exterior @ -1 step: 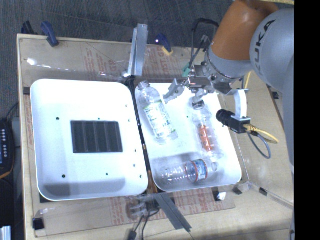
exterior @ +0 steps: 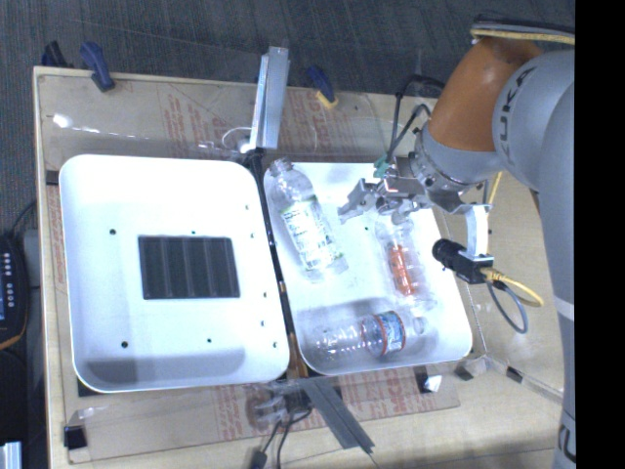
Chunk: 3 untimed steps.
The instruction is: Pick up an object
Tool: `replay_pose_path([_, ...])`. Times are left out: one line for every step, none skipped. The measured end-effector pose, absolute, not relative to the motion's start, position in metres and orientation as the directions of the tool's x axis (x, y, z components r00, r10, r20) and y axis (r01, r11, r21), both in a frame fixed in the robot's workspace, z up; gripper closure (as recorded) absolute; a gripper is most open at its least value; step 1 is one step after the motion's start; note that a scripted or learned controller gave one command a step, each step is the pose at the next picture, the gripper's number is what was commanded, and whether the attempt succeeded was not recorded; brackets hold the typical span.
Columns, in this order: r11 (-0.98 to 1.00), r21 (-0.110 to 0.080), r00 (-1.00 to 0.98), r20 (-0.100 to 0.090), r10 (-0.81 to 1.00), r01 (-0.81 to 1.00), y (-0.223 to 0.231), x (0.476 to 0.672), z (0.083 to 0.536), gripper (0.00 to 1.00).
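Three clear plastic bottles lie in the right bin (exterior: 451,332). One with a white label (exterior: 307,226) lies along the bin's left side. One with orange contents (exterior: 404,268) lies near the right side. One with a blue label (exterior: 373,334) lies across the front. My gripper (exterior: 379,207) hangs over the back of this bin, just above the top end of the orange bottle. It is open, with nothing held between its fingers.
The left bin (exterior: 98,203) has a black grate (exterior: 188,267) set in its floor. A grey metal bar (exterior: 269,98) stands at the back between the bins. Blue clamps (exterior: 96,63) hold the board's far edge. A black and yellow cable (exterior: 493,279) hangs beside the right bin.
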<state>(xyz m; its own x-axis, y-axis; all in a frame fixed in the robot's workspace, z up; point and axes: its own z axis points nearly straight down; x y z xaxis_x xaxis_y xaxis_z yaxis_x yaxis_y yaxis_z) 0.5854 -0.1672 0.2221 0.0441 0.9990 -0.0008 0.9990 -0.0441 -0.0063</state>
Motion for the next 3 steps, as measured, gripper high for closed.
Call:
replay_pose_path([-0.005,0.004,0.005,-0.003,1.000,1.000,-0.152,0.593,0.144,0.00])
replay_pose_path([0.038,0.035,-0.037,-0.025,0.999,0.999,-0.150,0.599,0.133,0.00])
replay_pose_path([0.122,0.054,-0.120,-0.038,0.992,0.991,-0.148,0.595,0.130,0.00])
